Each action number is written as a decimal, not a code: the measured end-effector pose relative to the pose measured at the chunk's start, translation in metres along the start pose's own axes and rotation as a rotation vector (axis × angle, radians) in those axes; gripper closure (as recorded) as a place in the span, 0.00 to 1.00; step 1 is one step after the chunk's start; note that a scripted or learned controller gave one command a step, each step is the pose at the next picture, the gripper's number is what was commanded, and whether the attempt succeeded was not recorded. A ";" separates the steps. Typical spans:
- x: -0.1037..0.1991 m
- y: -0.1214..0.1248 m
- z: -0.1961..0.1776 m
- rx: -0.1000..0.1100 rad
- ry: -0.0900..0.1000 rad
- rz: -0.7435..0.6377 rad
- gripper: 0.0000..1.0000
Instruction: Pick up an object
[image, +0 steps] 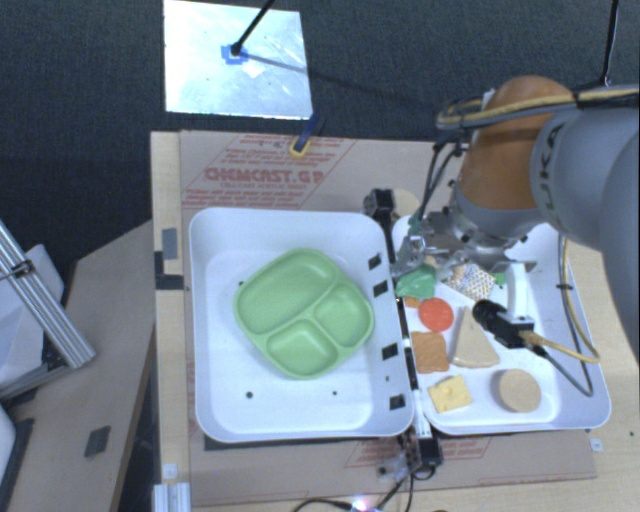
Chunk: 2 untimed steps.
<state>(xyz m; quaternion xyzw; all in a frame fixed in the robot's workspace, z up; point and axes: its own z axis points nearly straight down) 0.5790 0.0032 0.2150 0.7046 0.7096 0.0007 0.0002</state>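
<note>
Yellow cheese block lies well below the end effector.

Robotics lab: KUKA arm, 2 white bins, toy food.

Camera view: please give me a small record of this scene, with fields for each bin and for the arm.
left bin: holds a green divided plate
right bin: holds toy food, among it a red disc, a yellow block, a round tan piece
arm: reaches in from the right, wrist over the right bin's far end
gripper: low, near a green piece; grasp unclear
</note>
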 end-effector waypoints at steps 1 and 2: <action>0.007 -0.003 -0.013 0.000 0.000 0.001 1.00; 0.004 -0.010 -0.013 0.001 -0.001 0.005 1.00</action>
